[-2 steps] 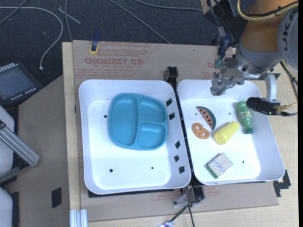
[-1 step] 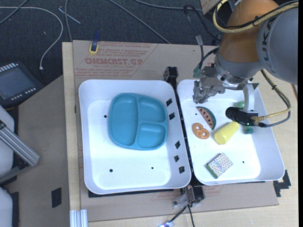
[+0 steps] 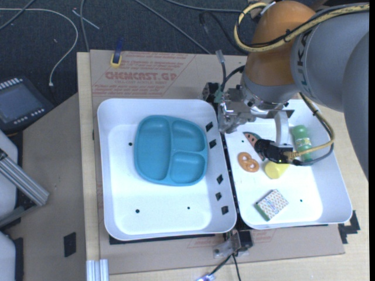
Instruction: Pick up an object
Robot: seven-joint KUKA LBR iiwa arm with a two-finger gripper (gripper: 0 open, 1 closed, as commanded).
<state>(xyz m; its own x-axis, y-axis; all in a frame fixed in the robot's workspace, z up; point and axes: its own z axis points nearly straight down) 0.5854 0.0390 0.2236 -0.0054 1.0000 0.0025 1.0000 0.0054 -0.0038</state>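
I am reaching in from the right, hanging my gripper (image 3: 235, 117) over the far left corner of the right bin (image 3: 331, 201); I cannot tell my jaws' width.

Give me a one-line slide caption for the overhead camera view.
Robot gripper hovers over the right bin near a pretzel; blue plate lies in the left bin.

Bright, even light falls from above, pushing the floor of the left shallow white plastic bin (image 3: 120, 212) and the right white bin (image 3: 328, 195) close to washed-out. The blue divided plastic tray (image 3: 170, 151) casts only a faint, soft shadow along its near edge. The glossy orange band (image 3: 275, 31) carries a dull highlight. The dark floor (image 3: 41, 34) at far left is dim. Detail is slightly soft and grainy throughout.
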